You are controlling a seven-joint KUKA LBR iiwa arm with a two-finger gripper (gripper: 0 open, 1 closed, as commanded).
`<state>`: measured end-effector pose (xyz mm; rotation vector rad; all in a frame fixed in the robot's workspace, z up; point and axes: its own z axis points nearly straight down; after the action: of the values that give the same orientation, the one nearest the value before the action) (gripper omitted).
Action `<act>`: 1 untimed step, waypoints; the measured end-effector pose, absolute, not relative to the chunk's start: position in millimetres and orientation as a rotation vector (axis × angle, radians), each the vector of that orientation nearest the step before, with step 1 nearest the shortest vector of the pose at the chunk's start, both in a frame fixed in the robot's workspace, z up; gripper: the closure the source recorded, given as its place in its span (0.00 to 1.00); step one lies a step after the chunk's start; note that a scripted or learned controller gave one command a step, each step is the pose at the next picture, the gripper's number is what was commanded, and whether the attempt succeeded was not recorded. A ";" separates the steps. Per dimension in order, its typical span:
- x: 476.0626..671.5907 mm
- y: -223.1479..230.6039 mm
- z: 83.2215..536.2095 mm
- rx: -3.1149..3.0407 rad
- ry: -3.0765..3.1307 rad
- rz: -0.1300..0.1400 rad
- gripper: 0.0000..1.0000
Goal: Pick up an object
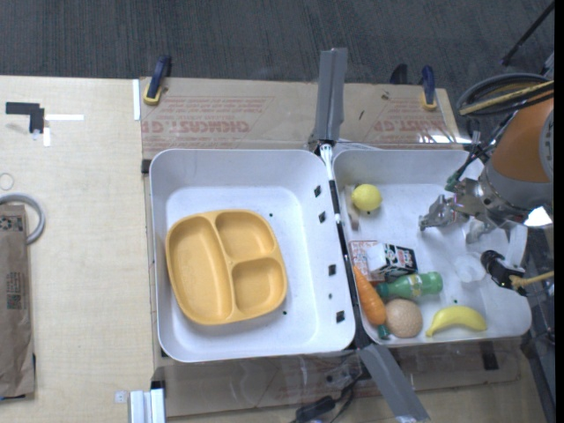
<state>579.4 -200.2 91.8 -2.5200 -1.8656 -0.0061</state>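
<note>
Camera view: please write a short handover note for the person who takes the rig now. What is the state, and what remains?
Tool: above the right bin, upper right part, with nothing between its fingers.
Right bin holds a lemon, a small packet, a green bottle, a carrot, a tan round object and a banana.
Left bin holds a yellow divided plate.
Done: nothing picked yet.
Left: grasp one object and lift it.

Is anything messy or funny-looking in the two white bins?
Nothing looks broken or spilled. The right bin is a bit of a jumble: a green bottle lies on its side among a carrot, a banana and a lemon. In the left bin, the yellow tray sits slightly crooked.
</note>
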 end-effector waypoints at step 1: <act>512.3 -160.3 91.1 -2.670 -1.653 0.004 0.00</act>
<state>512.3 -160.3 91.1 -2.6695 -1.6529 0.0038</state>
